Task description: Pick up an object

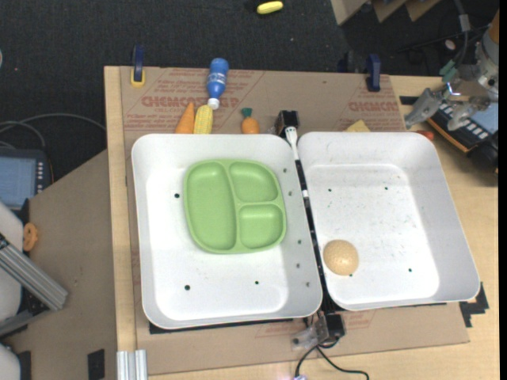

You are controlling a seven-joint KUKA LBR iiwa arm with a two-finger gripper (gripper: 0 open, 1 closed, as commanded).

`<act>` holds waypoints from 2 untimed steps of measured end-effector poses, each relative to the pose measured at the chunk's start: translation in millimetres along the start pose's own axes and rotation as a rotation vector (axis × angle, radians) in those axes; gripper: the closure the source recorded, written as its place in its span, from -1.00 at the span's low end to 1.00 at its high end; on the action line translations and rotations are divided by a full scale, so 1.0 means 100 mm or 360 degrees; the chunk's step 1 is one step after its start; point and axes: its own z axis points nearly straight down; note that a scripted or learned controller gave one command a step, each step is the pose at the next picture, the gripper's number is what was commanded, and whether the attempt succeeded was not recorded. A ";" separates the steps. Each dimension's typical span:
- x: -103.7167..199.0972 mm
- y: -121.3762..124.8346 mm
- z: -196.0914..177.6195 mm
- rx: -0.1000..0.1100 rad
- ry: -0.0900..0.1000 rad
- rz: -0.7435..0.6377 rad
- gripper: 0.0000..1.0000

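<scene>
A tan round ball-like object (341, 256) lies in the right white bin (444, 204), near its front left corner. In the left white bin (158, 236) rests a green divided plate (234, 205), flat and centred. My gripper (444, 95) hangs at the far right, beyond the right bin's back right corner and well away from the tan object. It is small and partly cut off by the frame edge.
Behind the left bin lie a blue-capped white bottle (216, 81), a corn cob (203, 119), an orange carrot (184, 120), a small carrot (249, 123) and a black part (287, 121). A yellow piece (358, 126) sits behind the right bin.
</scene>
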 end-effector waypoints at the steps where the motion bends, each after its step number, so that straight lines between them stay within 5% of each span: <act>1: 0.11 0.05 1.51 0.0023 0.0008 -0.0003 -1.00; 2: 1.01 0.08 1.82 0.0008 0.0007 -0.0012 -1.00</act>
